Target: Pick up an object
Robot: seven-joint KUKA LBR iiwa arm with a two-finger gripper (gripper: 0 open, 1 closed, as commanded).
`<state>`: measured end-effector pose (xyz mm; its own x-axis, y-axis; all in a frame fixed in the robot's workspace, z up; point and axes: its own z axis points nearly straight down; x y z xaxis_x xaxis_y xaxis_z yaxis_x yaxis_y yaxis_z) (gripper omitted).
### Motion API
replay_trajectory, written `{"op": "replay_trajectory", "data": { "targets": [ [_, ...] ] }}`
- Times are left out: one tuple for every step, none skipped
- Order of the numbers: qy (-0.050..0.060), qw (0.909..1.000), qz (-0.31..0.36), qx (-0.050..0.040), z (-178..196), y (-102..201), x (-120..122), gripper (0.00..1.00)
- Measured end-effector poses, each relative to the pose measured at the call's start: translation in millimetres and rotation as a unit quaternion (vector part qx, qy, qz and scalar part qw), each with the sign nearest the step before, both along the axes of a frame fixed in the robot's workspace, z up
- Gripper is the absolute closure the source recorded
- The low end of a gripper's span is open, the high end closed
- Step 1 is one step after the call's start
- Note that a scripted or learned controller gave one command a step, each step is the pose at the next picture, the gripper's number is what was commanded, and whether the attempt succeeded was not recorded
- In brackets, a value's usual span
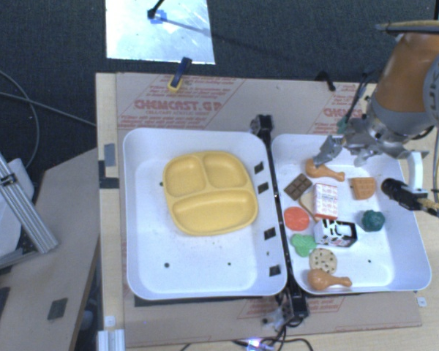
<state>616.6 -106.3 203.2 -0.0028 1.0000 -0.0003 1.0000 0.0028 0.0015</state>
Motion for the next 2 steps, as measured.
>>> {"op": "replay_trajectory", "data": {
  "targets": [
    [0.004,1.0,-0.001,0.0013,-82,16,-39,0.0],
    [-0.002,1.0,0.002,-0.0004,-114,19,16,0.0]
  ]
}}
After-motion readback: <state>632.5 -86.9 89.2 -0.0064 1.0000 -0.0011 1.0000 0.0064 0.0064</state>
